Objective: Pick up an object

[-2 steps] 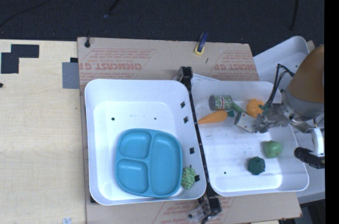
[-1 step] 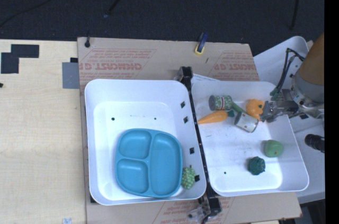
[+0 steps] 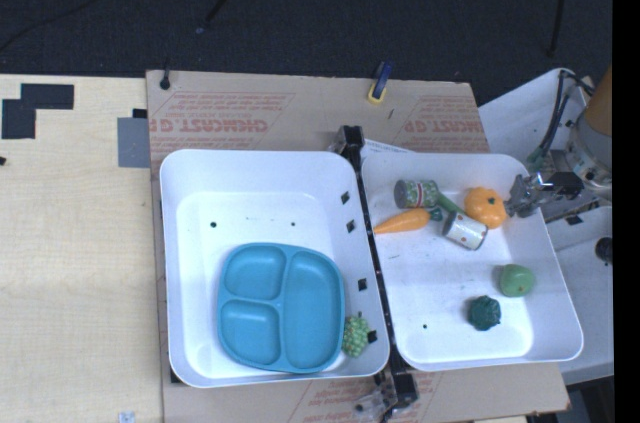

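The right bin [image 3: 560, 331] holds a toy carrot [image 3: 403, 222], a green-labelled can [image 3: 416, 193], a silver can [image 3: 464, 231], an orange pepper-like toy [image 3: 485, 207], a light green round toy [image 3: 516, 280] and a dark green lumpy toy [image 3: 485, 313]. My gripper [image 3: 524, 195] hangs at the bin's right rim, just right of the orange toy. Nothing shows between its fingers.
The left bin [image 3: 180, 211] carries a blue divided plate [image 3: 281, 307] and a small green bunch of grapes [image 3: 355, 335] at its right wall. A blue and yellow clamp [image 3: 379, 82] sits on the cardboard behind the bins. The arm's wrist [image 3: 590, 146] stands over the bench's right side.
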{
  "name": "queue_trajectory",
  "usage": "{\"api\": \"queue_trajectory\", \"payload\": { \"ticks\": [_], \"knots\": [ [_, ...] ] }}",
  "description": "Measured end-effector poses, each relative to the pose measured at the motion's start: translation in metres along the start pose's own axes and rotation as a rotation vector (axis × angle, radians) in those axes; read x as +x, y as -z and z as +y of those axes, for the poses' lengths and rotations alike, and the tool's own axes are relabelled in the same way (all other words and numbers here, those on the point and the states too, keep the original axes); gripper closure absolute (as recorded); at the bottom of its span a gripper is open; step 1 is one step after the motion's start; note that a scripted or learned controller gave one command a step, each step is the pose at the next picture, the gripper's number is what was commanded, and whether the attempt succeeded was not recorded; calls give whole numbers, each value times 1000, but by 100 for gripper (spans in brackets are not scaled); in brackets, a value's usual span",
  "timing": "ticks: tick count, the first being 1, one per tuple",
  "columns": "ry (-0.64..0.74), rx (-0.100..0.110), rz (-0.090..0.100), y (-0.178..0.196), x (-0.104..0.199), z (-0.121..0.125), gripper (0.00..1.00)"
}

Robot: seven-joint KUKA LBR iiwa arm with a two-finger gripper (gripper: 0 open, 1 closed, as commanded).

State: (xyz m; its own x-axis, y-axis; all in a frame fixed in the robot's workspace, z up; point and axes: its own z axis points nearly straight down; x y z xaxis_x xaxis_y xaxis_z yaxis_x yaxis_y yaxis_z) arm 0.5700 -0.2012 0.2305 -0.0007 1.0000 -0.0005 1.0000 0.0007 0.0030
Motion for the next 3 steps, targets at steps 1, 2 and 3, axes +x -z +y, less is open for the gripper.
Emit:
{"api": "queue_trajectory", "payload": {
  "ticks": [1,2,3],
  "knots": [
    [3,7,4,-11,57,-8,100],
    [3,7,3,-16,104,-12,100],
    [2,8,3,-14,150,-19,100]
  ]
}}
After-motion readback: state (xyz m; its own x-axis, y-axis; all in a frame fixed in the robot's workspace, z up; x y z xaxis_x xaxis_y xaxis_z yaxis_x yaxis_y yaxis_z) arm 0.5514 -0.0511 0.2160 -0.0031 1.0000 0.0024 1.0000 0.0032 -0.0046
